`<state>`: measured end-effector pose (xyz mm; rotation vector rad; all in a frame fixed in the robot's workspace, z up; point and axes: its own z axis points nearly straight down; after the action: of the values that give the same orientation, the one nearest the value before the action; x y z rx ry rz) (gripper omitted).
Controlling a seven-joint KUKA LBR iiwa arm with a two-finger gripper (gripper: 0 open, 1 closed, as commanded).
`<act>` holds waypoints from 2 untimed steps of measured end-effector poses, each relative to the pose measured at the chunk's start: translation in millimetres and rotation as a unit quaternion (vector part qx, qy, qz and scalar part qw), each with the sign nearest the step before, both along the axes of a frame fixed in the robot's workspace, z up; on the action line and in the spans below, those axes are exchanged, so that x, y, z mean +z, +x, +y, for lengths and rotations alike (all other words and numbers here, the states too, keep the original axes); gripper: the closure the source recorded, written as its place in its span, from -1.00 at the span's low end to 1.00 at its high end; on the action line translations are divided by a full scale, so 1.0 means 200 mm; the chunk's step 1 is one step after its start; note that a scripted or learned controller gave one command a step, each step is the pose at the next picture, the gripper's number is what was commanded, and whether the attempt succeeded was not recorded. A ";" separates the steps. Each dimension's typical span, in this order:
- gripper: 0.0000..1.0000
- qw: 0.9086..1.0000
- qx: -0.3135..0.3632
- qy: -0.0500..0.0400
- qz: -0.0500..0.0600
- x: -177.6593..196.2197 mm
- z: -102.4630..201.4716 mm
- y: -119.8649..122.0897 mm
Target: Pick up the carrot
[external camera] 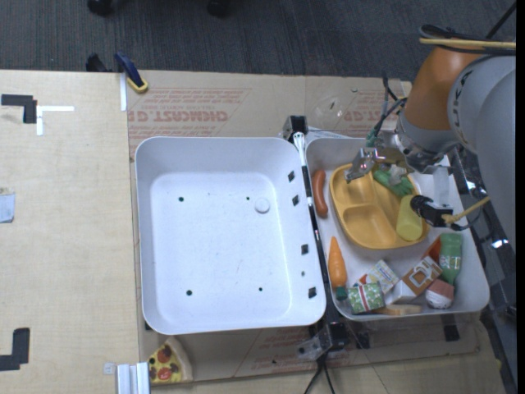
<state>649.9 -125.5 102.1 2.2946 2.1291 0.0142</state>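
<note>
Looking like nothing's grabbed yet: carrot (336, 262) lies in the right bin (472, 302), along its left wall beside the yellow tray (369, 220); pincer (367, 161) hovers over the tray's far end, can't tell if it's apart or together

Even bright overhead light, soft shadows, slight blur.

Arm (484, 97) cut off at right edge; pincer (367, 164) fingers too small to tell; packets (373, 290) print unreadable.

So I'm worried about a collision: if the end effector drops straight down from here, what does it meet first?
Probably the yellow divided plate, by its upper rim, not the carrot; depth is unclear.
</note>
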 end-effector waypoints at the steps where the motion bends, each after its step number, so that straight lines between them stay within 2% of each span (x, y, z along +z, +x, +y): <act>1: -1.00 0.985 -0.172 0.002 0.007 -0.05 0.07 -0.01; 2: 1.00 0.985 -0.170 -0.001 0.005 0.00 0.06 -0.01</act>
<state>648.1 -112.6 103.1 2.6266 1.7100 -0.0027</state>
